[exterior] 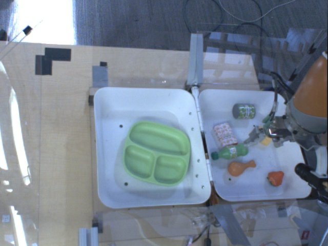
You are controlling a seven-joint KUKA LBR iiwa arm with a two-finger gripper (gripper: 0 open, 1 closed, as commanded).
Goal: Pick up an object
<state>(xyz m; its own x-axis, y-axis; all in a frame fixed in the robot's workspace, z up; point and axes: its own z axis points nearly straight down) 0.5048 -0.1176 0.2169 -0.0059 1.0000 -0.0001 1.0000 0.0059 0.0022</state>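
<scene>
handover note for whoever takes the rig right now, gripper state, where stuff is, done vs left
Gripper: over the right bin, beside the green bottle; nothing seen between its fingers, open or shut unclear.
Right bin: can at the back, pink packet, green bottle, orange drumstick, red piece, small yellow piece.
Left bin: green divided tray.
Done: nothing lifted.
Left: grasp and lift one object.
</scene>
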